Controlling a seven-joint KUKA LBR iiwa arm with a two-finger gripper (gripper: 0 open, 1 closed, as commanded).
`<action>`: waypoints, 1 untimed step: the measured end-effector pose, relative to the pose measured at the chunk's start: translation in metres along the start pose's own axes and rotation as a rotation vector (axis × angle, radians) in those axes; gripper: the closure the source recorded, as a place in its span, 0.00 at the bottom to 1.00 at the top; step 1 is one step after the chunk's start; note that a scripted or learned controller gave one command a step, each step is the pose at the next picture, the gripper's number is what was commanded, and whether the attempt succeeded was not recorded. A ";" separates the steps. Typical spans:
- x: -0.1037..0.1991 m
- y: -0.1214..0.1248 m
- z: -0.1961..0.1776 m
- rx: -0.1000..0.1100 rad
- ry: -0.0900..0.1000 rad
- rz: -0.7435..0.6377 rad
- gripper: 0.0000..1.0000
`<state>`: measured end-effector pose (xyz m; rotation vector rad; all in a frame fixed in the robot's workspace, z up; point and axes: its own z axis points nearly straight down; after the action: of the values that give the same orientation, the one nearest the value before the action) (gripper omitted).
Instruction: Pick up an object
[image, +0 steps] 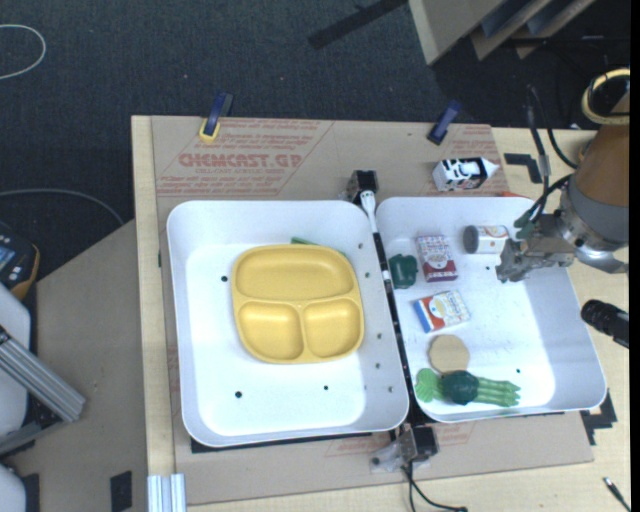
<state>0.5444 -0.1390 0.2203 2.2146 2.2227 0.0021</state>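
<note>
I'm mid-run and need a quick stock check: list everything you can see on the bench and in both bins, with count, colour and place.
Bins: 2, white, side by side on the bench.
Divided plate: 1, yellow, middle of the left bin.
Small box: 1, red and white, upper part of the right bin.
Flat packet: 1, blue, white and red, middle of the right bin.
Round disc: 1, tan, below the packet.
Green toy: 1, light and dark green, bottom of the right bin.
Small dark green piece: 1, by the right bin's left wall.
Small cylinder: 1, white with grey end, top of the right bin.
Black-and-white item: 1, on the bench above the right bin.
Clamps: 2, blue, bench's far edge.
Gripper: 1, grey, over the right bin's upper right.
</note>
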 end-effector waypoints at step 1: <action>0.044 0.036 -0.009 -0.002 0.001 -0.001 1.00</action>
<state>0.5800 -0.0944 0.2297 2.2133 2.2233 0.0049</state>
